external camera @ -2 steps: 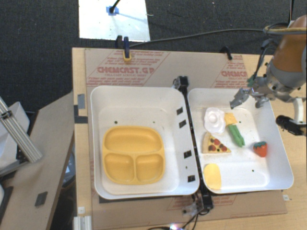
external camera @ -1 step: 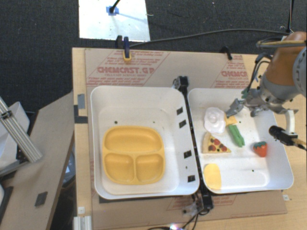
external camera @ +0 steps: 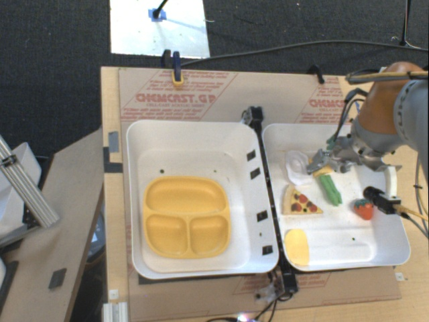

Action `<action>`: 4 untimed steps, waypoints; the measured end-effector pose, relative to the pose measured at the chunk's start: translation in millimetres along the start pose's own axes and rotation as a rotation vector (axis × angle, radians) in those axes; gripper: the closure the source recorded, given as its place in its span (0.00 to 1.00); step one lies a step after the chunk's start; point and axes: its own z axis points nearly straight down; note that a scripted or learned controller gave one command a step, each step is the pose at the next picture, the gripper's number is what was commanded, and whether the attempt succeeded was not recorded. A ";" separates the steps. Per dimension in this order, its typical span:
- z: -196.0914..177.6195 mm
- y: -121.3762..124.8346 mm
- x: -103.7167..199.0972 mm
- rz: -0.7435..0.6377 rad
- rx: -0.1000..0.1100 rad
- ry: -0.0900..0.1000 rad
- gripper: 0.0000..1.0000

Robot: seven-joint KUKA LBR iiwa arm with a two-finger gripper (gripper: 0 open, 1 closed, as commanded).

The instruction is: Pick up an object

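My claw (external camera: 320, 163) hovers by the green piece (external camera: 330, 188); its grip I cannot tell. I should descend squarely, toward five o'clock.

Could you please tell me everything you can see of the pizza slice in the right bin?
The pizza slice is a small toy wedge, yellow with a tan crust edge and red dots like pepperoni, plastic by its look. It lies flat on the floor of the right bin, near that bin's left wall, tip pointing away from the camera. A green piece lies close on its right.
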 end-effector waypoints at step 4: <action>-169.9 22.4 10.6 -0.005 -0.006 -0.001 1.00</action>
